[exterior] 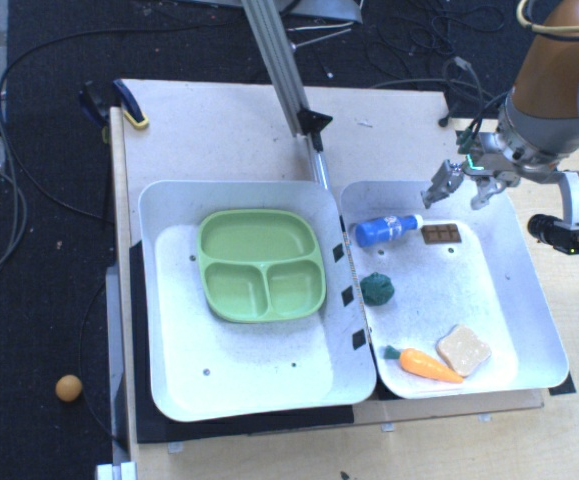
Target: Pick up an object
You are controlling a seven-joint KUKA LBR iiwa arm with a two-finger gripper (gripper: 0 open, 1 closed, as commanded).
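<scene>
The gripper (461,186) hangs with fingers spread, nothing between them. The blue bottle (385,230) lies below-left of them, the chocolate bar (441,234) just below. Risk: bottle is round, prob. rolls off when squeezed.

The gripper (462,186) hangs over the far edge of the right bin (529,298), its two fingers spread apart with nothing between them. Just below it lies a brown chocolate bar (441,234), and to the left of that a blue bottle (385,230) on its side. Further toward the near side are a dark green lump (376,289), a slice of bread (464,350) and an orange carrot (429,365). Well to its left, the left bin (169,298) holds a green divided plate (262,265).
</scene>
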